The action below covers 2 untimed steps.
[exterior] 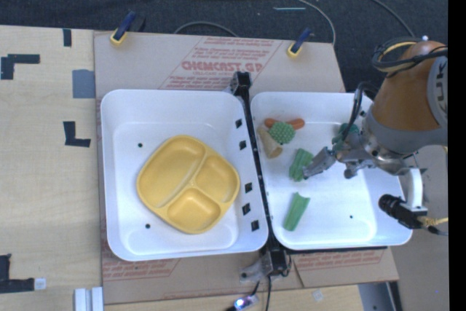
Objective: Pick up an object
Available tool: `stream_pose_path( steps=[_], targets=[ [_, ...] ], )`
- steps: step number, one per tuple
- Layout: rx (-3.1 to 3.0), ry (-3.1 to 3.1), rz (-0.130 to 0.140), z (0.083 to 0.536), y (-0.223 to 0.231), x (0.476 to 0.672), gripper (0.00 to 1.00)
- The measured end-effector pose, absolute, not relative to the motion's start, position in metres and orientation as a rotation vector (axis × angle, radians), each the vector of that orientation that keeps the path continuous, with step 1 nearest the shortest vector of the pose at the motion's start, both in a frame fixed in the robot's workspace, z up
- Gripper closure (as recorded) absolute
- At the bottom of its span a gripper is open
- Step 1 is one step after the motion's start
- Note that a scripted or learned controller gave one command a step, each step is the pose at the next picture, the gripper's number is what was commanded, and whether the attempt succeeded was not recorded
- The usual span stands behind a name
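Inside the right bin (364, 229), your end effector (314, 168), fingers hard to tell apart or together, touches a green toy (300, 162), probably light and stiff; grip its middle.

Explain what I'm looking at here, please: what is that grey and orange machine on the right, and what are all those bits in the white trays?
The picture is taken by one camera fixed above a bench, looking down at a slant. The machine is a robot arm, grey with an orange band, reaching in from the right. At its end is a two-finger pincer for grasping things. A program steers it, and its job is to pick up an object.

Two shallow white bins sit side by side on brown cardboard. The left bin holds a yellow divided plate. The right bin holds toy food: a carrot-like piece, a beige wedge, a green piece right by the pincer's tip, and another green piece lower down.

Whether the pincer grips anything cannot be told from here.
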<state>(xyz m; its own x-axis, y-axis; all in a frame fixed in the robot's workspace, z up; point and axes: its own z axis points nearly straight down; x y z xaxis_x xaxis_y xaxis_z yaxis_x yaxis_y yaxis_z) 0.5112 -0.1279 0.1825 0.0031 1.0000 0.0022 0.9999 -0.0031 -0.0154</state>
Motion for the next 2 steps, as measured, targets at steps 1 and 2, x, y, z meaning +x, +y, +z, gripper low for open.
stream_pose_path(
  steps=[1,2],
  targets=[
    [-2.219,-2.221,0.002,0.189,-0.128,0.514,0.0],
    [-2.218,-2.218,0.007,0.145,-0.126,0.512,0.0]
  ],
)
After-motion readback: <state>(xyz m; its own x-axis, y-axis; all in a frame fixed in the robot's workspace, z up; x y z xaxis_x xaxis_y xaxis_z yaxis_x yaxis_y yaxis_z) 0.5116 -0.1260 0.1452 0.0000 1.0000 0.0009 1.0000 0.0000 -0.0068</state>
